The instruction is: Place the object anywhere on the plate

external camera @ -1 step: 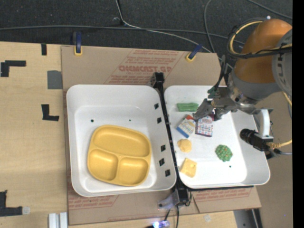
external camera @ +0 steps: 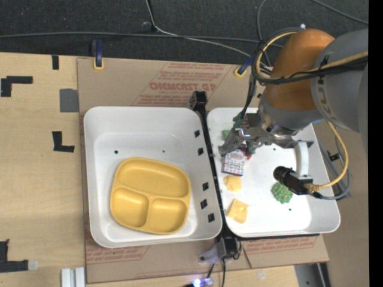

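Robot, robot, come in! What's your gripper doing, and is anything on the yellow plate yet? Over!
Gripper over right white bin, above small patterned packet. Yellow three-compartment plastic plate in left white bin, bare. Yellow foam pieces beside packet.

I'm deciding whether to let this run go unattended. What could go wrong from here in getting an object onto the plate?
1. The tool hangs low over the right bin, right above a small patterned packet near the dividing wall; a grasp there may clip the wall or slip.
2. Two yellow pieces lie just below the packet, so a closing grip may nudge them.
3. The yellow plate sits in the left bin, so any carry must clear the divider.
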`<action>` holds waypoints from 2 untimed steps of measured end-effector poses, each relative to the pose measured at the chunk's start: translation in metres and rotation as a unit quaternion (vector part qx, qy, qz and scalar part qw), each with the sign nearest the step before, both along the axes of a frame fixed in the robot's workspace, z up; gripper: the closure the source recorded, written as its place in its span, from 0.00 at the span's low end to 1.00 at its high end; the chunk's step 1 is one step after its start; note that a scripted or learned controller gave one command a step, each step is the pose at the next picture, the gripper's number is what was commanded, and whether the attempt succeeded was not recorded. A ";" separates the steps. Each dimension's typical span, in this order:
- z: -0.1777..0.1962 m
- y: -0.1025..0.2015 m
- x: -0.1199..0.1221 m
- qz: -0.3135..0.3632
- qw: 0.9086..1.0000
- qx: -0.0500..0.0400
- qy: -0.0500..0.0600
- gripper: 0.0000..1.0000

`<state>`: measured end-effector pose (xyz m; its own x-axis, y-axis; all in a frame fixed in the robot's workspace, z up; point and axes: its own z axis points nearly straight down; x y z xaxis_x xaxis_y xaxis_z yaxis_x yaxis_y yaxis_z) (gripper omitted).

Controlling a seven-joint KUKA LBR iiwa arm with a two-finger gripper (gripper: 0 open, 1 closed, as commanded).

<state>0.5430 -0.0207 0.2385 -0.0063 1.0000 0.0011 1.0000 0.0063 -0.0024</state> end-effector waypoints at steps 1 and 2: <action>-0.004 0.049 0.006 0.000 1.000 0.000 0.000 1.00; -0.014 0.100 -0.009 0.000 1.000 0.000 0.000 1.00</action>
<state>0.5338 0.0793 0.2249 -0.0062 1.0000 0.0006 1.0000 0.0062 -0.0033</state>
